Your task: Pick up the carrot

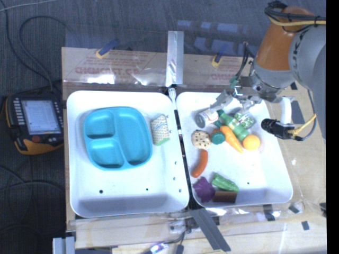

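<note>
Hovering above our carrot (231,137), our gripper (234,96) hides its grip state; no label reads clearly.

Claw (237,97) above carrot (231,137) among toy foods in right bin (275,168)

- Arm (296,41) enters from the right edge of the camera view, upper corner; grey links, orange band above the wrist.
- Wrist angled down and toward the left, over the far end of the right-hand side.
- End effector (233,100) low at the wrist's tip, pointing down-left.
- Finger spacing not resolvable from this angle.
- Black cylindrical fitting juts out beside the wrist, cable attached.
</note>
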Robot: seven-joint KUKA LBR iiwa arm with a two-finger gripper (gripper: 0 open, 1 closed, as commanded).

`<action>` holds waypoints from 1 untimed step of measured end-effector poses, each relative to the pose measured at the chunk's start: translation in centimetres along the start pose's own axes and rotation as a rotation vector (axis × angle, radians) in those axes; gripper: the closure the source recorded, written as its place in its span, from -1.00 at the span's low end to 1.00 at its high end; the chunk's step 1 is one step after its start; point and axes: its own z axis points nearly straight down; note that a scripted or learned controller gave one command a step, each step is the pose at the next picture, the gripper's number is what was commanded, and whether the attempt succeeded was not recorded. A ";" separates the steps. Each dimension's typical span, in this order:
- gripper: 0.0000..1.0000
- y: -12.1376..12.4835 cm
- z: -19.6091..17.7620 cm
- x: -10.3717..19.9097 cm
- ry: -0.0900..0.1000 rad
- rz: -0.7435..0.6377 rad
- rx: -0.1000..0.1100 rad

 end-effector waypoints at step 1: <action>-1.00 -0.4 10.8 -5.0 0.007 -0.210 -0.005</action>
